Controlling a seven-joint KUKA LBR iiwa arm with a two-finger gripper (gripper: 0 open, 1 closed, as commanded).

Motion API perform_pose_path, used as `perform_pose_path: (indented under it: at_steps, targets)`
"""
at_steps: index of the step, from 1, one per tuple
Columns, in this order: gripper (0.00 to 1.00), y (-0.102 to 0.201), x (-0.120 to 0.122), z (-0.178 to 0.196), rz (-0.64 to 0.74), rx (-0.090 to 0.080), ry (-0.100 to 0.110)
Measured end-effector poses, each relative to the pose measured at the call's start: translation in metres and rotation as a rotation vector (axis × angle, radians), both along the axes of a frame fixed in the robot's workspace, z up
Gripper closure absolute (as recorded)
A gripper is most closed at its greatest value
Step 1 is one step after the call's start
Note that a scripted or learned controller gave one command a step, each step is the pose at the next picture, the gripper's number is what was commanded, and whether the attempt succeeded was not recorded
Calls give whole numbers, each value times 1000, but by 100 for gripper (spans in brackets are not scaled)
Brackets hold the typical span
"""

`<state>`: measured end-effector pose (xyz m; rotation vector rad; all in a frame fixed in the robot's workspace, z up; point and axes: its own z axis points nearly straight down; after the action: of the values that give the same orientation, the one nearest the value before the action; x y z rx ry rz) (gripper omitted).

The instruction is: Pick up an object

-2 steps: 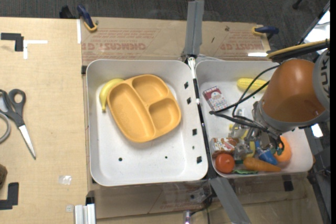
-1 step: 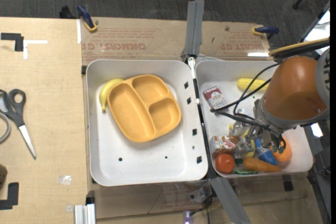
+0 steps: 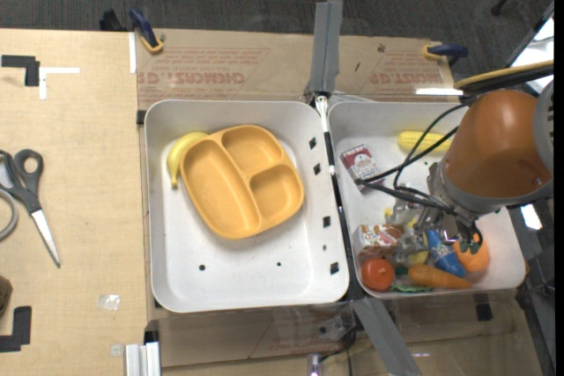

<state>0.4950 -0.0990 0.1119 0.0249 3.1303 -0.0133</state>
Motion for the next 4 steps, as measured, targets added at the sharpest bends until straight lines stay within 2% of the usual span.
perform_pose_path:
  at_steps: [1,2,4]
  targets:
    - [100,-41,61,-14,-33,7,-5]
    - [100,-2,44,-18,38,5,5]
    - [100,-2,46,1,37,5,-1]
